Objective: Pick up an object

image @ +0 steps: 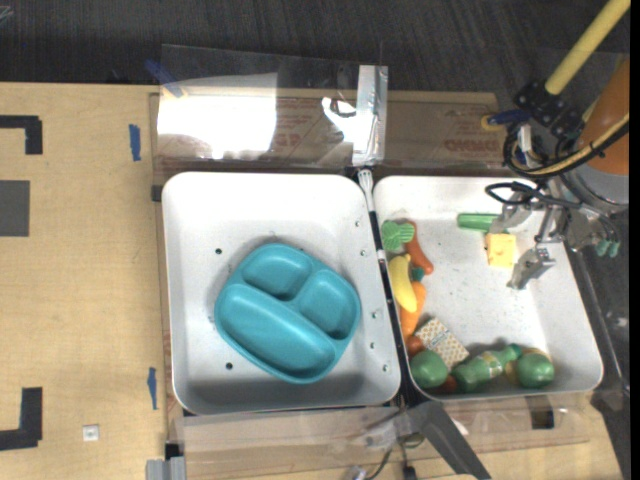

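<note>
We see the gripper (528, 253) poised low over the right bin (580, 318), its two fingers standing apart with nothing between them. A small yellow block (500, 248) lies on the bin floor just beside the fingers, on their left in the camera view, with a green stick (478, 222) just above it. In our judgement, a clean pick means shifting to centre over the block and straddling it before closing. The left bin (190, 218) holds a teal divided tray (288, 311).
</note>
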Tool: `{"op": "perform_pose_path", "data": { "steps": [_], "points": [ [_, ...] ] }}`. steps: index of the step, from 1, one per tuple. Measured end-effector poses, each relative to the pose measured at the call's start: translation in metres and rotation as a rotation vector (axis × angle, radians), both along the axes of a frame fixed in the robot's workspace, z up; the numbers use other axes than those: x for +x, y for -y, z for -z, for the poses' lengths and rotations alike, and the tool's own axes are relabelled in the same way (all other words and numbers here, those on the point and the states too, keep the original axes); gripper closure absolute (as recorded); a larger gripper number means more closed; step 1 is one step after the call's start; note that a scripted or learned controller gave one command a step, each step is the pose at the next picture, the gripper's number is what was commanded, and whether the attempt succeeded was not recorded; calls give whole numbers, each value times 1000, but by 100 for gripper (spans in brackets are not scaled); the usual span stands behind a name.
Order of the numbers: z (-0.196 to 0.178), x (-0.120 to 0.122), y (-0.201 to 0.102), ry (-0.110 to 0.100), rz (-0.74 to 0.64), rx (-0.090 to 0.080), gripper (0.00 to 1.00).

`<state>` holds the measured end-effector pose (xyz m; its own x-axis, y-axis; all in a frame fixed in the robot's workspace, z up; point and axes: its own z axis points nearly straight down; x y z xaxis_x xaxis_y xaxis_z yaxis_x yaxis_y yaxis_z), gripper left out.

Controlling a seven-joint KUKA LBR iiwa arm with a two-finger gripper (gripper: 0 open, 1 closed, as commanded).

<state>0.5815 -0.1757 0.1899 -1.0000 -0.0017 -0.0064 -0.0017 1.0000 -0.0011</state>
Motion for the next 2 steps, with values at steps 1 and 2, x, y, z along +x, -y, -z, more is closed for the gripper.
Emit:
{"op": "perform_pose_path", "data": {
  "steps": [1,2],
  "points": [
    [99,31,-45,8,-25,-1,0],
    [100,19,-73,5,-83,-1,0]
  ]
}}
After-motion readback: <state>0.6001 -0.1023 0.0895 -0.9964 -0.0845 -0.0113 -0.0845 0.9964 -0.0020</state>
